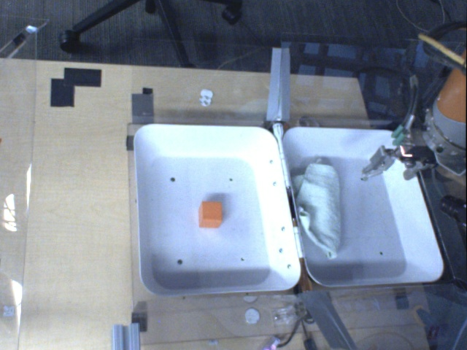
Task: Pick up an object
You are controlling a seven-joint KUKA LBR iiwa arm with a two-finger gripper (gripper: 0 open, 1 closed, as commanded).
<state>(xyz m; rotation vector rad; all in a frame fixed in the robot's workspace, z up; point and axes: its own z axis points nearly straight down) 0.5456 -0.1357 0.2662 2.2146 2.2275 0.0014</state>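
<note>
Camera view: gripper (394,162) at right edge over the right bin (427,268), fingers apart, nothing between them. Rolled white cloth (321,204) lies against that bin's left wall; orange cube (211,214) sits mid left bin (149,203). Risk, as I judge it: soft cloth by the wall may slip the fingers or block the descent.

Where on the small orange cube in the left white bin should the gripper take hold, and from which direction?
Grip the small orange cube across two opposite flat side faces, coming straight down from above. It sits flat near the middle of the left white bin, away from the walls, so the sides look free. The gripper hangs over the right white bin near the pale folded cloth.
</note>
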